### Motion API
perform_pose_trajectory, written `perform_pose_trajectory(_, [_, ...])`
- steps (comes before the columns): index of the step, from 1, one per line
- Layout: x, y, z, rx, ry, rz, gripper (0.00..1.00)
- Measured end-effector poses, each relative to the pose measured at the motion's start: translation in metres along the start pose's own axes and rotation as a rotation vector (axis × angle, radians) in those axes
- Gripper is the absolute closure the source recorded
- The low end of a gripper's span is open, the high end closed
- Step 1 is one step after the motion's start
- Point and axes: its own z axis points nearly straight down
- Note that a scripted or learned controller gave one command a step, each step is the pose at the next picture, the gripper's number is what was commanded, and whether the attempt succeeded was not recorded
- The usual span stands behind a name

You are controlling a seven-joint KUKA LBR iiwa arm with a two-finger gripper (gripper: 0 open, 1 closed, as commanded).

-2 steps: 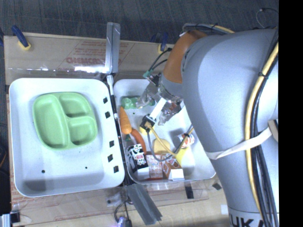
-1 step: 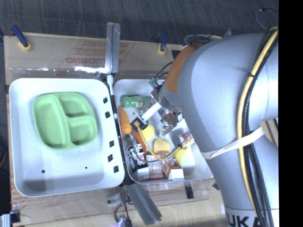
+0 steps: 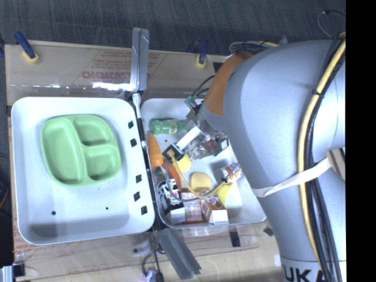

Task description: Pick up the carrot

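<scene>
Well, the grey arm reached in from the right and hung low over the right bin, its bulk covering that bin's right side. The pincer sat down among the clutter near the bin's middle. Whether it was open or shut, or had hold of anything, could not be told from this angle.

The carrot lay in the right bin, stretched along its left wall, with one end pointing toward the back. It was near the pincer, on its left, and looked apart from it. Just behind the carrot, a green bottle rested on its side at the back of the bin. A round yellow thing sat nearer the front, and small packets crowded the front edge.

Over in the left bin, a green divided plate lay flat toward the back left. Both bins stood side by side on the brown table, with blue clamps at its back edge.
</scene>
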Motion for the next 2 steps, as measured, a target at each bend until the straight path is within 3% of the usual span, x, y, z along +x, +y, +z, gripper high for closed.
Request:
perform_pose_trajectory(1, [0.0002,-0.0004,0.0001,0.001,0.000,0.000,0.00])
perform_pose_trajectory(2, [0.0006,-0.0016,-0.0062,0.006,-0.006,-0.010,1.00])
